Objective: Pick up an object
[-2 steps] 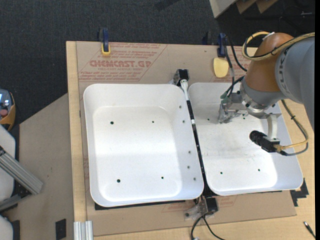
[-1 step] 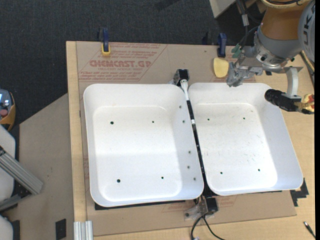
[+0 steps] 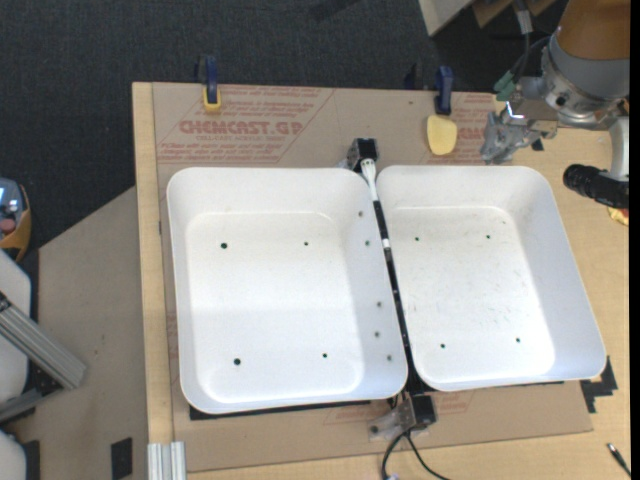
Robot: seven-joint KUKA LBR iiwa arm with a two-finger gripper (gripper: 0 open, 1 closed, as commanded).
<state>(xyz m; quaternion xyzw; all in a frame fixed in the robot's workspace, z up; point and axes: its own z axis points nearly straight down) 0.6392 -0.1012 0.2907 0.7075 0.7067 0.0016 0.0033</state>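
— What is sitting up there by the metal two-finger pincer (image 3: 503,136)?

— A small pale yellow lump with rounded corners (image 3: 441,134), looking matte and soft. It is lying flat on the brown board (image 3: 260,118).

— Is the pincer touching it?

— No. The yellow lump is resting just beside the pincer, on the camera view's left of it, at about the same level, with a strip of board showing between them.

Claw (image 3: 503,136) hangs at upper right.
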